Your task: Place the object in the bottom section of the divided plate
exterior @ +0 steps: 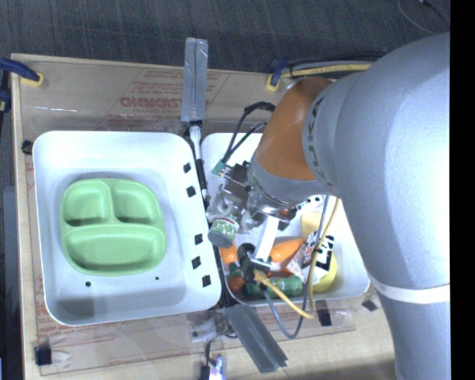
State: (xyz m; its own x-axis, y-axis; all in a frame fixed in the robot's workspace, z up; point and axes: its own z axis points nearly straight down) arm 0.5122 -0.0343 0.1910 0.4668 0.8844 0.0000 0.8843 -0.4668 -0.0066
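Note:
A green divided plate (111,224) lies in the left white bin (47,165), its two small sections at the top and one wide section at the bottom; nothing lies on it. My gripper (231,244) is down in the right bin (222,145), at its left side, among a pile of small objects. An orange carrot-like piece (285,250) sits just right of the gripper, another orange piece (229,255) lies under it, and a green item (265,287) is near the bin's front edge. The arm's wrist hides much of the pile.
A yellow object (326,269) lies at the right of the right bin, partly under the arm. The grey arm with its orange band (293,137) covers the right bin's far half. A divider wall with black clips (198,212) separates the two bins.

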